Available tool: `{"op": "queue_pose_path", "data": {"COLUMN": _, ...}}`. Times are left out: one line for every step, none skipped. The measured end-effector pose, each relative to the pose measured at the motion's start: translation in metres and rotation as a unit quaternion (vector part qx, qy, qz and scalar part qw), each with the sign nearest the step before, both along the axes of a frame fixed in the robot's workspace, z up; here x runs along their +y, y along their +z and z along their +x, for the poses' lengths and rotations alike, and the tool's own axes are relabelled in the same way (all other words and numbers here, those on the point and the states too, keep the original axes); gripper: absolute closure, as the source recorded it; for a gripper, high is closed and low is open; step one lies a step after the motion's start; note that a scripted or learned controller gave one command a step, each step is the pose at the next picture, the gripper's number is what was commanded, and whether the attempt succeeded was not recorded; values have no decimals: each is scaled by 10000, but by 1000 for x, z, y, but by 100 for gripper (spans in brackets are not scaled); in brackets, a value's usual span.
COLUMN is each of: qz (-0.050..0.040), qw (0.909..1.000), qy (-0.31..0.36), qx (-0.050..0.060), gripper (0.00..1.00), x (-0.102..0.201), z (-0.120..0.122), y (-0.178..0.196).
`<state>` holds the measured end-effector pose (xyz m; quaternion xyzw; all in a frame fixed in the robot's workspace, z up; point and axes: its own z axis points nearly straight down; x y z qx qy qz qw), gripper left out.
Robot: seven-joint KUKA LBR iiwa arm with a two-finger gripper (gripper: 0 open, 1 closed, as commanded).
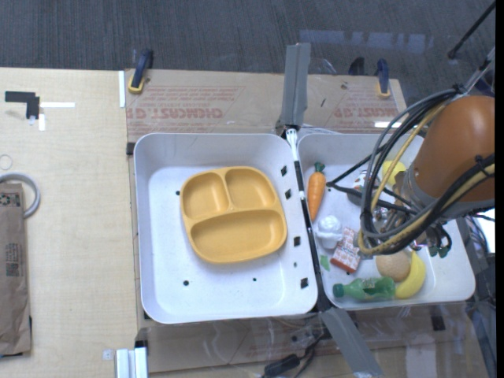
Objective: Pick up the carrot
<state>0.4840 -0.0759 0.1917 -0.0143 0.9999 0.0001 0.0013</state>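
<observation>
Lying at the far left of the worktop (71,211) is a brown paper bag (14,266), part of it cut off by the picture's edge. Next comes the left bin (157,290), which holds a yellow divided plate (234,213) with three compartments, set near the bin's middle. Right of the wall shared by the two bins, the right bin (465,286) is crowded. The carrot (316,194) lies along that bin's left wall, its green top pointing toward the far side, apart from the arm. Just nearer the camera sit a small white object (328,228) and a red-and-white packet (345,254). At the near edge lies a green bottle (364,290), and beside it a banana (413,278) curls around a tan, rounded item (393,266). Over the bin's right half hangs the arm (461,152), orange band uppermost, wrapped in black and yellow cables (394,211). The jaws sit under the wrist and cables, so I cannot tell whether they are released or clenched.
</observation>
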Motion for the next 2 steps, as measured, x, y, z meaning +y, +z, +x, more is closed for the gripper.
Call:
{"op": "queue_pose_path", "data": {"qz": 4, "qw": 9857, "qy": 1685, "qx": 10, "gripper": 100, "x": -24, "z": 0, "y": -53}}
{"op": "queue_pose_path", "data": {"qz": -3, "qw": 9463, "qy": 3234, "qx": -10, "gripper": 100, "x": -12, "z": 55, "y": 0}}
